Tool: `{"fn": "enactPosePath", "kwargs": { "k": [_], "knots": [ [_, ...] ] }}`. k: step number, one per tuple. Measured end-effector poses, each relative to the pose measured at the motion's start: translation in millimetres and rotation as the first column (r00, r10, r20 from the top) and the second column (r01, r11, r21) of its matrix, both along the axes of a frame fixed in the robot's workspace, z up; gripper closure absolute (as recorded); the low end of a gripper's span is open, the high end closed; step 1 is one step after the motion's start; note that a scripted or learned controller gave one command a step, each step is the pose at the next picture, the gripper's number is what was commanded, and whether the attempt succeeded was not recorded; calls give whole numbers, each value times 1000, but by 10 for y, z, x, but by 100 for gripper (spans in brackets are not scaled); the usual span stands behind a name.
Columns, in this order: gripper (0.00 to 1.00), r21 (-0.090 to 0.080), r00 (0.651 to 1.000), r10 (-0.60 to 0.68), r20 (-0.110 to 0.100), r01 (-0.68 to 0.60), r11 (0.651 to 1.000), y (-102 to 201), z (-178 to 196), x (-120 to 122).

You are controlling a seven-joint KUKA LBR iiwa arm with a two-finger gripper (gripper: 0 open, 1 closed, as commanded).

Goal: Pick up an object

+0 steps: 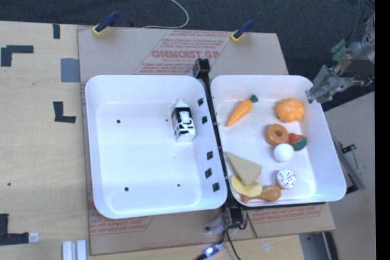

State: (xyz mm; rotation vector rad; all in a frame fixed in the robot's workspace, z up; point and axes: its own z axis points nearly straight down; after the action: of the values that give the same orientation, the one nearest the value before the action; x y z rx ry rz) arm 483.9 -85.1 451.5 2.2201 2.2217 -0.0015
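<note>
end effector [320, 89] — at right bin's [332, 149] upper-right rim, outside it; grip state cannot be told | nearest object: orange pumpkin toy [289, 109], just left of it inside bin | carrot [239, 111], donut [277, 133], white ball [283, 152] farther off | milk carton [183, 122] — alone in left bin [103, 149]

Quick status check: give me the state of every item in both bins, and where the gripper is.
milk carton: lying alone in left bin
carrot: lying tilted, right bin
orange fruit: resting, right bin
donut: flat
white ball: resting beside donut
wedge slice: flat
gripper: at right bin's edge, nothing seen in it
</note>
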Motion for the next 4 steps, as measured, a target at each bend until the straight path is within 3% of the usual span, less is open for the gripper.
{"fn": "enactPosePath", "kwargs": {
  "k": [2, 3, 4],
  "knots": [
    [100, -1, 1000, -1, 1, 1, 1000, -515, 746, 11],
    [100, 0, 1000, -1, -2, 1, 1000, -713, 822, 11],
    [100, -1, 1000, -4, -2, 4, 1000, -1315, 814, 9]
  ]
}}
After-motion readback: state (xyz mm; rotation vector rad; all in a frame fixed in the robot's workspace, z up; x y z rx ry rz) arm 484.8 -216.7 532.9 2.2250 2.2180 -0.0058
